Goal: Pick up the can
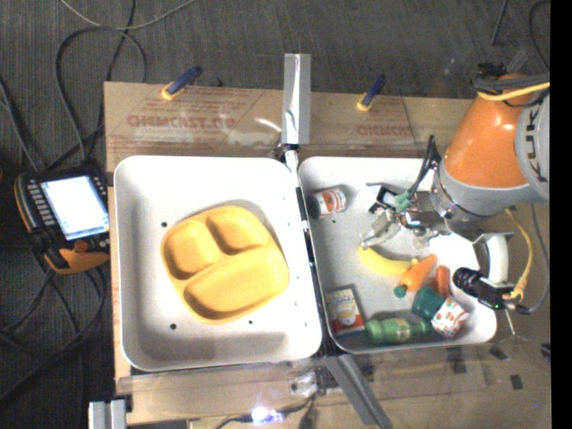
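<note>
- Jaws of the two-finger gripper [382,223] spread open, gripping nothing, above the right white bin [357,172]
- Small red-and-white metal can [330,202] lies at their ten o'clock, apart from them

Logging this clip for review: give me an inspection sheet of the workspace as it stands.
Surface: wooden bench bearing two white bins, left bin and right bin.
Job's things: can lying on its side near the right bin's upper left corner, untouched.
Clutter: yellow divided tray in the left bin; banana, carrot, green bottle, small box and cup in the right bin.
Grippers: gripper over the right bin above the banana, apart from the can; nothing seen between its fingers.
Cables: black cables on the floor.
Surroundings: lit handheld screen left of the bench; two clamps at its far edge.
</note>
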Robot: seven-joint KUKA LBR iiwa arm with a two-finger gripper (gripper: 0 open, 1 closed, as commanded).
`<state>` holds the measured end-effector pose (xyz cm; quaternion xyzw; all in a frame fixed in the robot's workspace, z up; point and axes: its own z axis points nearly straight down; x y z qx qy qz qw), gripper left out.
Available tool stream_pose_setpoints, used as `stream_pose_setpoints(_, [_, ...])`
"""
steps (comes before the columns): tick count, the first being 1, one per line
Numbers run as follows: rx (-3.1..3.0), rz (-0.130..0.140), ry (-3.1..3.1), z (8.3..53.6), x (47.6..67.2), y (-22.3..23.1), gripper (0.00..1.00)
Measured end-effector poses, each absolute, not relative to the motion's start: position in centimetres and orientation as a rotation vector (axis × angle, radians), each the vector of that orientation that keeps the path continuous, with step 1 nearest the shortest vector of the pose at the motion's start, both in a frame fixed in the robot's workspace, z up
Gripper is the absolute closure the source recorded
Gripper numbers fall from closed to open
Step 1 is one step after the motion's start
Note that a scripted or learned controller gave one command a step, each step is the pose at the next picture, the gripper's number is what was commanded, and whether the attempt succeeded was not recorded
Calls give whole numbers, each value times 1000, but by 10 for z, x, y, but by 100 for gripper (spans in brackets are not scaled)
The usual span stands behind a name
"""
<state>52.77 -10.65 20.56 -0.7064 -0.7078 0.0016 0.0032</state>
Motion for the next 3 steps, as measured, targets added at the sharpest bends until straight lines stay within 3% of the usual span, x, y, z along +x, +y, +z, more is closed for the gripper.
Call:
stream_pose_setpoints(1, [-2258, 1, -2183, 92, 587, -135, 0])
stream_pose_setpoints(2, [-2295, 20, -2090, 87, 656, -167, 0])
stream_pose_setpoints(3, [-2288, 36, -2092, 94, 654, -168, 100])
